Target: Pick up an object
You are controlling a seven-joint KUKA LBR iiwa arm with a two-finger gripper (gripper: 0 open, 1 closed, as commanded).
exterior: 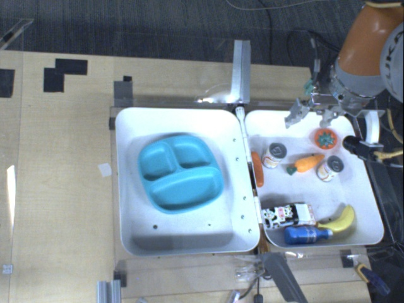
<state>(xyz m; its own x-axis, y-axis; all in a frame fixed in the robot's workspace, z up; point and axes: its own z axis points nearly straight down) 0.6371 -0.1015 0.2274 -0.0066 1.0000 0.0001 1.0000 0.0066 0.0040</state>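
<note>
Glossy blue plastic plate [180, 172], smooth white plastic bins [126, 188], pale wooden bench [57, 188]

Wood bench [63, 188], dark carpet [126, 11], cable [284, 4]

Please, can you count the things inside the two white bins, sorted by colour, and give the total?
Blue: 2, the divided plate and the bottle
Orange: 3, the carrot, the long piece at the divider, the round toy
Yellow: 1, the banana
Black and white: 1, the carton
Grey-topped small jars: 2
Total: 9
</note>
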